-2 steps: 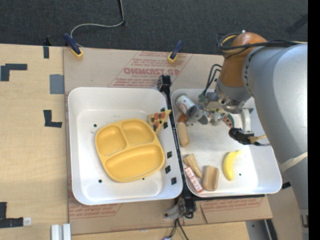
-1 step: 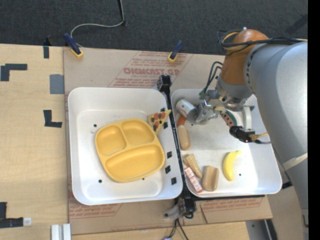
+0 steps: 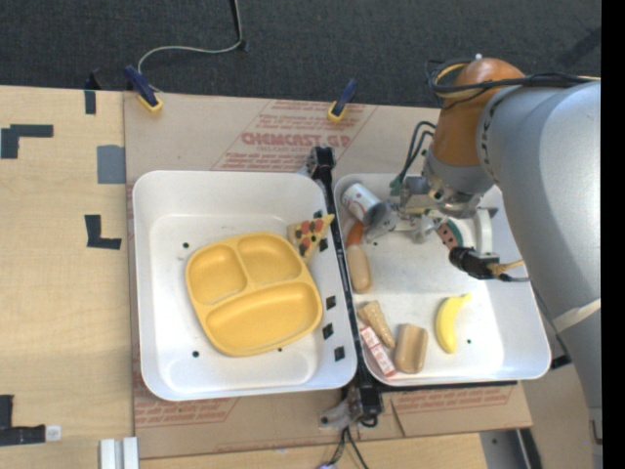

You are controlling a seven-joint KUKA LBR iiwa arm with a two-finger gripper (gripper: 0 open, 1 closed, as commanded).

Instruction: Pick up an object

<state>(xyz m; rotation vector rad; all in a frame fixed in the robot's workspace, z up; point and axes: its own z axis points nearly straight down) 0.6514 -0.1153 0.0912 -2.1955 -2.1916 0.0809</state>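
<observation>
Two white bins sit side by side on a cardboard sheet (image 3: 283, 135). The left bin (image 3: 156, 262) holds a yellow divided plate (image 3: 254, 293) at its centre, with a small pizza-slice toy (image 3: 311, 233) at the plate's 2 o'clock, against the dividing wall.

The right bin (image 3: 518, 355) holds the remaining objects: a silver can (image 3: 359, 201) lying on its side at the bin's 11 o'clock, an orange carrot-like piece (image 3: 354, 233) just below it, a tan roll-shaped item (image 3: 360, 270) along the left wall, a cone-shaped item (image 3: 376, 322) and a red-and-white packet (image 3: 374, 350) at 7 o'clock, a tan cylinder (image 3: 410, 348) beside them, and a banana (image 3: 448, 322) at 5 o'clock.

The gripper (image 3: 422, 215) is low over the bin's upper part, at 12 o'clock, just right of the can. Whether its jaws are apart or together cannot be told. No object is visibly held.
</observation>
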